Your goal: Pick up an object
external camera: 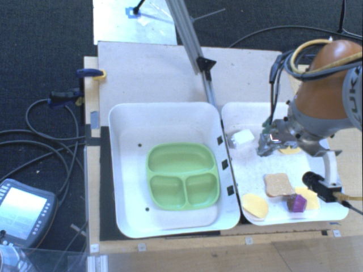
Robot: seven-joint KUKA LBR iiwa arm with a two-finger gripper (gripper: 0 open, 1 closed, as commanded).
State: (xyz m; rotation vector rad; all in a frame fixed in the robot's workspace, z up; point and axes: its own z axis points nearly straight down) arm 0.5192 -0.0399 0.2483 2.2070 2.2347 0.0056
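Small white rectangular block (243, 136): upper left of the right-hand white bin (249, 113), just left of the two-finger gripper (266, 147). Jaw state: cannot tell. Advice: centre over the block, descend straight, avoid the bin wall. Nearby: tan bread slice (277, 184).

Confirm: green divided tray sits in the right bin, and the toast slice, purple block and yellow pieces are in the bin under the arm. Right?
Not quite. The green divided tray sits in the left bin, not the right one. The rest holds: the toast slice, purple block and yellow pieces are in the right bin, under the arm. The camera view shows it.
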